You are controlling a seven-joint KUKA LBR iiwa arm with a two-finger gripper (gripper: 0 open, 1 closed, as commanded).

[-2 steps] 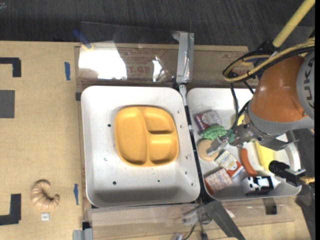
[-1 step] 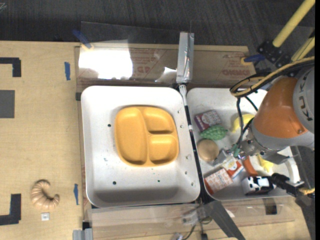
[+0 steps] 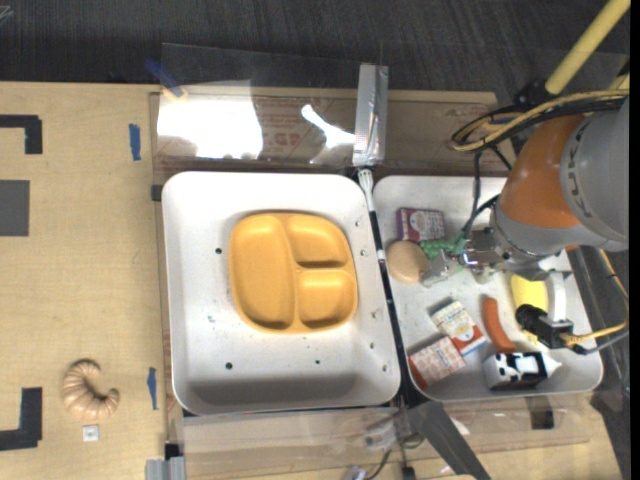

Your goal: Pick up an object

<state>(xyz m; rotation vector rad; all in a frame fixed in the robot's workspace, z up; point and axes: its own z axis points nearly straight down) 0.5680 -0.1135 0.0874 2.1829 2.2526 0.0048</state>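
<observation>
claw grip state unclear | tan round object touching its left side

A tan wooden bench is seen, and two shallow white bins are borne on it. The right bin sits beneath the gripper; the left bin lies just beyond its fingertips. Well apart from the gripper, past the left bin, a croissant rests on the bare wood.
</observation>
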